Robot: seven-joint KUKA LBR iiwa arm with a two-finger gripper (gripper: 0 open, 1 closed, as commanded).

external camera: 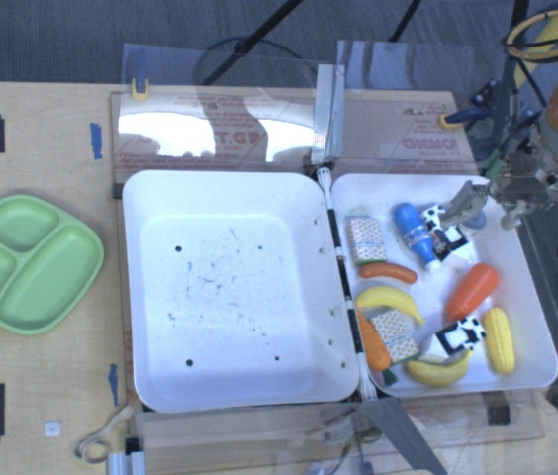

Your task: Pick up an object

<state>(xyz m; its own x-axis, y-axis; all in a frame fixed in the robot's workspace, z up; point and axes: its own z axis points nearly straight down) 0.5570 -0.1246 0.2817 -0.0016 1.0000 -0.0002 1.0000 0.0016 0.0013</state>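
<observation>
The right bin holds several toys. Among them are a blue bottle, a black-and-white toy, a checkered packet, a red sausage, a banana, an orange carrot, a yellow corn cob and a second black-and-white toy. My gripper hangs over the bin's far right corner, just right of the blue bottle. Its fingers are spread open with nothing between them.
The left bin sits beside the right one, with a clear divider wall behind both. A green divided plate lies on the bench at far left. Yellow cables loop near the arm at top right.
</observation>
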